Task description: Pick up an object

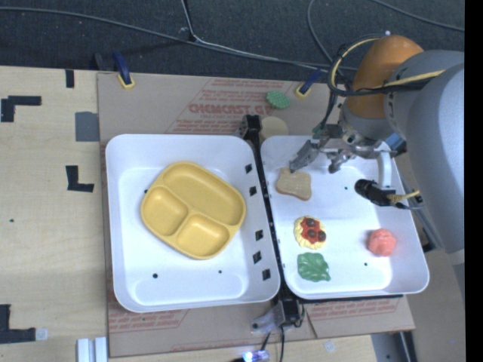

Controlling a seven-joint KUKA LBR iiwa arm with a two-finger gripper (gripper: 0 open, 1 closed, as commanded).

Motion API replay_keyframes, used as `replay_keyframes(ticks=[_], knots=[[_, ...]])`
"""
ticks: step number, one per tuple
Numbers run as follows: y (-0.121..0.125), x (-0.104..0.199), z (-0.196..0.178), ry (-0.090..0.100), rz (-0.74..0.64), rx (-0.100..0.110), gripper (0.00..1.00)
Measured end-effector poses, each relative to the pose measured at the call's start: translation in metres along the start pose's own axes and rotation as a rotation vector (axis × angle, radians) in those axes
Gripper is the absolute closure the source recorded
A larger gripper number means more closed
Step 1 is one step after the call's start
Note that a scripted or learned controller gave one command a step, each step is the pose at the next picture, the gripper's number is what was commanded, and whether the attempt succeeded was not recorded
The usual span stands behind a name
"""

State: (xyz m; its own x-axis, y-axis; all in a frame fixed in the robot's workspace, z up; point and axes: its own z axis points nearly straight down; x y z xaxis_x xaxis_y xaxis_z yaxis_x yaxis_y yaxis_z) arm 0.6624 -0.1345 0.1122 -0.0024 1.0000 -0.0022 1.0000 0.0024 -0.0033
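Observation:
The right bin (407, 277) holds a tan slice of toast (293, 185) at its back left. Nearer the front lie a red and yellow round piece (309, 232) and a green leafy piece (312, 267), with a pink lump (382, 241) to the right. My gripper (317, 160) hangs just behind and to the right of the toast. Its fingers are spread open, with nothing between them. One fingertip (299, 161) is close above the toast's back edge.
A yellow divided plate (194, 208) lies in the left bin (128, 277). A small green piece (278, 99) sits on the cardboard behind the bins. A black fitting with a cable (373, 191) juts over the right bin's right side. The grey arm covers the far right.

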Motion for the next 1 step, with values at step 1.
replay_keyframes(ticks=[1], knots=[[0.0007, 0.001, -0.0121, 0.001, -0.001, -0.002, 1.0]])
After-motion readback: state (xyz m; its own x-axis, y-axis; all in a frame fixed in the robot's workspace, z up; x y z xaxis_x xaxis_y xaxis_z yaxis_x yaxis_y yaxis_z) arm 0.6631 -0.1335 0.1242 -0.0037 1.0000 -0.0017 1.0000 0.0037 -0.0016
